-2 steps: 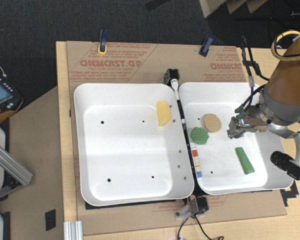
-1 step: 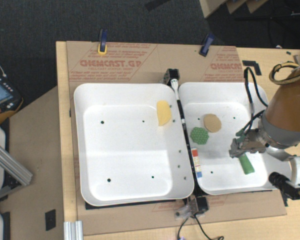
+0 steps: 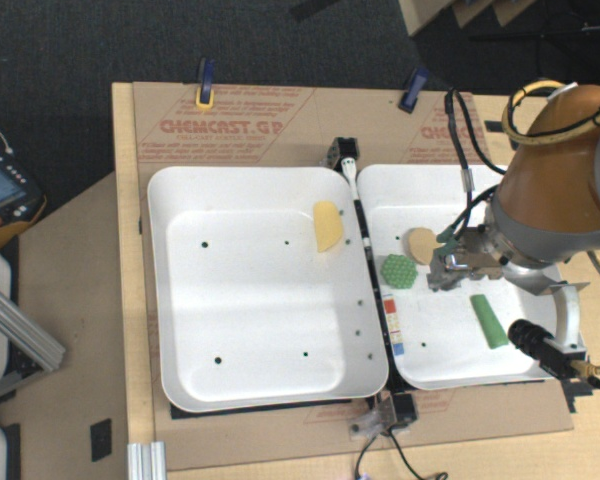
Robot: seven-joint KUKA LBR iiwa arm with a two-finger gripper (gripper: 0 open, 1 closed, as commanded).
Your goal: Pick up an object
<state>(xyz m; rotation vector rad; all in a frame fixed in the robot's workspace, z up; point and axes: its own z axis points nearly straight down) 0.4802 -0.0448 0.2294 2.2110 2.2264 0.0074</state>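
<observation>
Bench [image 3: 140,218] carried two white bins side by side, left bin [image 3: 180,268] and right bin [image 3: 430,368]. My arm [image 3: 560,168] reached in over the right bin, gripper [image 3: 452,266] hanging low above its middle. Could not tell if the gripper was apart or together; nothing visibly clamped in it. Likeliest target, green stick [image 3: 488,321], lay flat on the right bin floor just beside the gripper, towards the near edge. Judged it light, stiff, probably plastic and a bit slick; best taken across its narrow width near the middle. Green round piece [image 3: 399,271] sat just left of the gripper, with a tan round piece [image 3: 420,244] touching or nearly touching it behind; both looked small and light. Either could get bumped on descent. Yellow piece [image 3: 327,227] lay in the left bin near the divider, well clear. Small striped item [image 3: 391,323] lay along the right bin's left wall, awkward to reach.
</observation>
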